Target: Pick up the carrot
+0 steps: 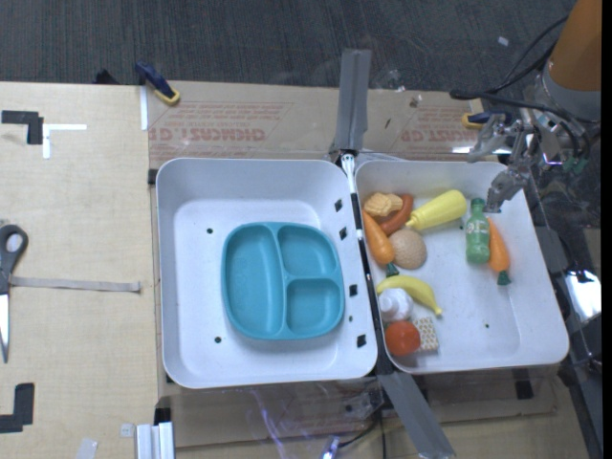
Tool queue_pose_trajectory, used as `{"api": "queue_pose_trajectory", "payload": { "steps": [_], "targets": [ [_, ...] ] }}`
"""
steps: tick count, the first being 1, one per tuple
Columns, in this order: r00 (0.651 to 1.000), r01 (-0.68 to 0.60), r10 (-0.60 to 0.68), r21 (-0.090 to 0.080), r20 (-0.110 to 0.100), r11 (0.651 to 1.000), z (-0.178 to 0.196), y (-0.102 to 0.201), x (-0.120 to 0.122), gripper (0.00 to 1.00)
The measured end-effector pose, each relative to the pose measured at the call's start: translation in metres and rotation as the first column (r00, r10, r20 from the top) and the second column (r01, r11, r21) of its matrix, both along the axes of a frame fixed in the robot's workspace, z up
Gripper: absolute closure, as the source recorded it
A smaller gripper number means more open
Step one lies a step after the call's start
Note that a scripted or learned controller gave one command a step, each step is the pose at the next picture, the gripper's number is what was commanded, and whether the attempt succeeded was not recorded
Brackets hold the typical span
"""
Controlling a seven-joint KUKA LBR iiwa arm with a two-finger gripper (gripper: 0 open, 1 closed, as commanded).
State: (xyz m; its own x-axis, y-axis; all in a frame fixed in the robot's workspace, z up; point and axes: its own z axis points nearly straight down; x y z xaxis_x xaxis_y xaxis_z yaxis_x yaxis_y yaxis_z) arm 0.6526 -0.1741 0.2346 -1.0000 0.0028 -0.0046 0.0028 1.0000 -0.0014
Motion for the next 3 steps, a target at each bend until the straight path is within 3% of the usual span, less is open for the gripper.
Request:
{"api": "queue_pose_trajectory", "payload": {
  "steps": [1, 2, 3],
  "targets": [
    [0.999, 0.032, -0.032, 0.0, 0.001, 0.999, -0.07, -0.047, -0.028, 0.0],
    [0.998, 0.066, -0.066, 0.0, 0.0, 0.998, -0.141, -0.047, -0.028, 0.0],
    [0.998, 0.063, -0.063, -0.001, 0.007, 0.998, -0.13, -0.046, -0.025, 1.0]
  ]
}}
